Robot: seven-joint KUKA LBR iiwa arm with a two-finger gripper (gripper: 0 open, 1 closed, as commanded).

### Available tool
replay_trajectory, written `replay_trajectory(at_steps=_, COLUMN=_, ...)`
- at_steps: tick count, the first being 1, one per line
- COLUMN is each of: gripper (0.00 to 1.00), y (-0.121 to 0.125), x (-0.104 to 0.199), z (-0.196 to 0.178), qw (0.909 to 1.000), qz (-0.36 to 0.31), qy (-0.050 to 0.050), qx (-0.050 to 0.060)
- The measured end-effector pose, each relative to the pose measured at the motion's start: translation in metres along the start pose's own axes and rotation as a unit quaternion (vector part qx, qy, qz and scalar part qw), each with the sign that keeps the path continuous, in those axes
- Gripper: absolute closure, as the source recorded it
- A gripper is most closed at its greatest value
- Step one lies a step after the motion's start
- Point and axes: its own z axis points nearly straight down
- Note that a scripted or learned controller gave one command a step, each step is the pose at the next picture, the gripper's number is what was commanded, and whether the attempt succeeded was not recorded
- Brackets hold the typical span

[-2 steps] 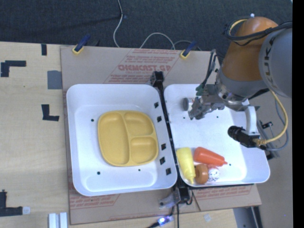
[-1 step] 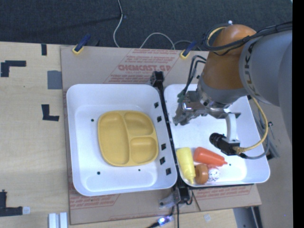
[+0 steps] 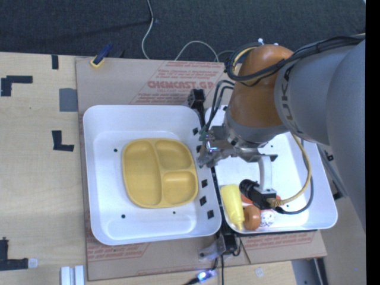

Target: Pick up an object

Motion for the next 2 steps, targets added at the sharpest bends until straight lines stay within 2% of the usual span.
replay_trajectory(at_steps=1, gripper=1.0, y=-0.0162, x=0.042, z=0.002, qw=1.0, qz=0.0, qy=0.0, qx=0.0)
replay_trajectory(at_steps=2, gripper=0.0, y=-0.0154, x=0.0393, z=0.0017, qw=1.0, qz=0.002, qy=-0.001, qx=-0.001)
